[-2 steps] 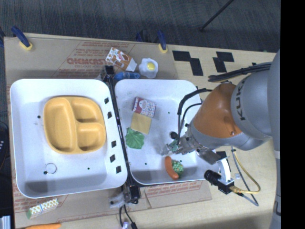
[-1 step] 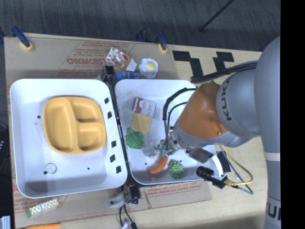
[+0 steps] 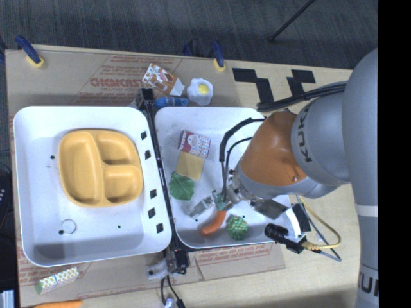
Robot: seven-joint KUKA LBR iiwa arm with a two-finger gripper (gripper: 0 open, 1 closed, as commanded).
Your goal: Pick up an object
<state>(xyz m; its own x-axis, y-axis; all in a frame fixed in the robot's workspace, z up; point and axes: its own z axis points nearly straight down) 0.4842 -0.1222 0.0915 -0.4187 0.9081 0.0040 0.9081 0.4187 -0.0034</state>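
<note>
Arm reaches in from the right w/ the gripper low in the right bin, tips down among the small items near the bin's front. Step in hand looks like the approach/close-in for a grasp, not a lift; nothing is visibly between the tips. The orange carrot lies just below and beside the tips, prob the target, tho the green leafy piece sits just to their left and the green bumpy ball just to the right of the carrot, so can't be sure which one is meant. Whether the pincer is spread or pressed together can't be told here; the wrist hides most of it and what shows is too small. Further back in the same bin: yellow cheese slice touching a red-and-white packet, both well clear of the tips. Left bin holds a yellow divided tray, not involved. Next move, as I judge it: settle squarely over one item, close on it, then rise straight up. Risk: carrot is slim and tilted, neighbours close, so a nudge or double-catch is likely.
</note>
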